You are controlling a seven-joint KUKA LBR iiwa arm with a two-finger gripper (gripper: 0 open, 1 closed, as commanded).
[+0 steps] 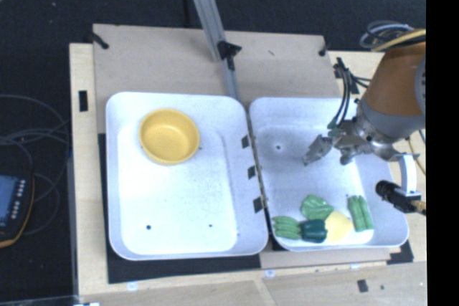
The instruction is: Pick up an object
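Pale wooden worktop (287,46) carries two shallow white bins; the metal two-finger pincer (331,153), spread and holding nothing, hovers over the right bin (287,118).

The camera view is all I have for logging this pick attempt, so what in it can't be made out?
- Gripper over the right bin: too small and blurred to judge its state or any load.
- Pile at that bin's near edge: green pieces, a dark teal piece and a yellow piece overlap; identities unclear.
- Arm: cut off by the right edge.
- Yellow bowl in the left bin: clear.
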